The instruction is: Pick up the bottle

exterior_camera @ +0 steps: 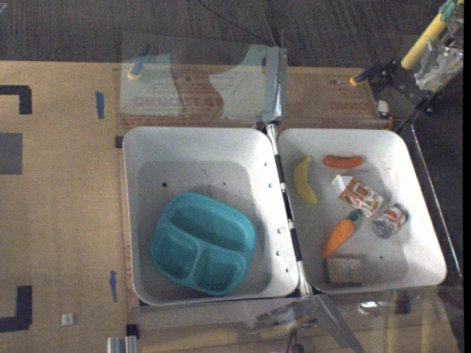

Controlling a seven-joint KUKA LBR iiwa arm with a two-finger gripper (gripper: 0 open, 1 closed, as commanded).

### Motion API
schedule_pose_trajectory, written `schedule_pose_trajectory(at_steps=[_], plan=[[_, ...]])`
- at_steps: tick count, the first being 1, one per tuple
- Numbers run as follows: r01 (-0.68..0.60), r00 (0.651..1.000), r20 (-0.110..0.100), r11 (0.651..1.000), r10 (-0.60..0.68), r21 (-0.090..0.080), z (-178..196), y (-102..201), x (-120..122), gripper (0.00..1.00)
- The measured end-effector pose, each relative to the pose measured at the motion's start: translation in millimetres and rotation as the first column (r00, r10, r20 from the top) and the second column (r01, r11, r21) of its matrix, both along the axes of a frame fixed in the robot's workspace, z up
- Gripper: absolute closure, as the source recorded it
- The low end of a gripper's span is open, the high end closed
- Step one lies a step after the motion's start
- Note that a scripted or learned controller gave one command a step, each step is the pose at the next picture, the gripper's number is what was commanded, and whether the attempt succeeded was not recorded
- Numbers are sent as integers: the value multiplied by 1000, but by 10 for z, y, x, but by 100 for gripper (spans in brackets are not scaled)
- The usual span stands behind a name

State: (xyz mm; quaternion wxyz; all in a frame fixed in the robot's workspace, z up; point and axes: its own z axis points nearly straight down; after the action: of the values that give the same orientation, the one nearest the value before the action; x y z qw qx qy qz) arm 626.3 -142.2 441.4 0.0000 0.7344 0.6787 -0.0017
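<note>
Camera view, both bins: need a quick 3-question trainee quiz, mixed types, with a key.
1. Multiple choice: what lies nearest the bottle in the right bin? A) banana B) packet C) sausage
2. True or false: the banana, the sausage and the carrot all lie in the right bin.
3. Fill in: the left bin holds one teal divided ____.

Key: 1 B. 2 True. 3 tray.
</note>
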Motion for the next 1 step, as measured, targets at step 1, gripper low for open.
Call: schedule_pose_trajectory(at_steps=[1], plan=[[0,1000,0,1000,0,-1,88,-2,11,100]])
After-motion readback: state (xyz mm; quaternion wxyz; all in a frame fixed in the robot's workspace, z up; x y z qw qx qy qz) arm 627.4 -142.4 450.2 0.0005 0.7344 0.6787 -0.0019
